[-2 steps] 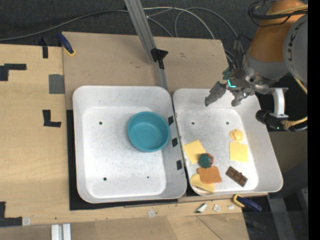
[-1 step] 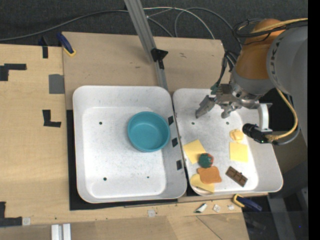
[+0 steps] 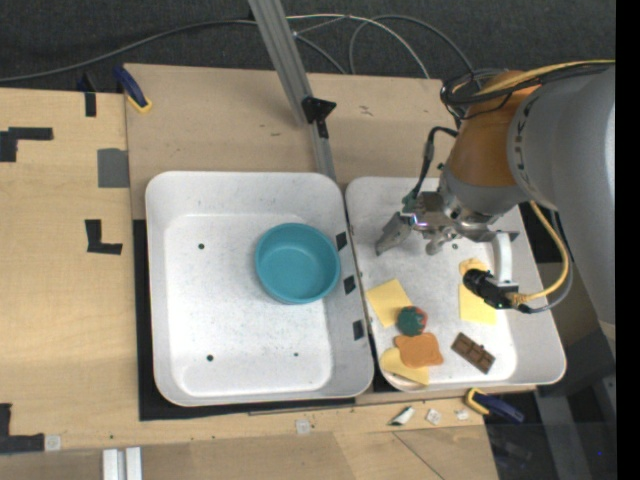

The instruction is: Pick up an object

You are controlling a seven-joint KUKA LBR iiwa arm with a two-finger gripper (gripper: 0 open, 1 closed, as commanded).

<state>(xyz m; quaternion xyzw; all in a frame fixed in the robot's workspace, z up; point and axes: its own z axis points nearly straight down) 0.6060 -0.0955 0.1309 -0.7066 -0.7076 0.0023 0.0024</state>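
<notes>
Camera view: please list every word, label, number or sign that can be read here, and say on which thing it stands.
None can be read.
The blue bowl, the two bins and the food pieces are plain, with no print.
The small white tags at the bench's front edge are too small to read.
The black tape marks on the bench are only shapes, not letters.

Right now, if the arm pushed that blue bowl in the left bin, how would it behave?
The blue bowl looks like thin plastic, so probably light and rigid. Sitting upright on the left bin floor, it would likely slide rather than tip. Its round wall may be hard to pinch except at the rim.
</notes>
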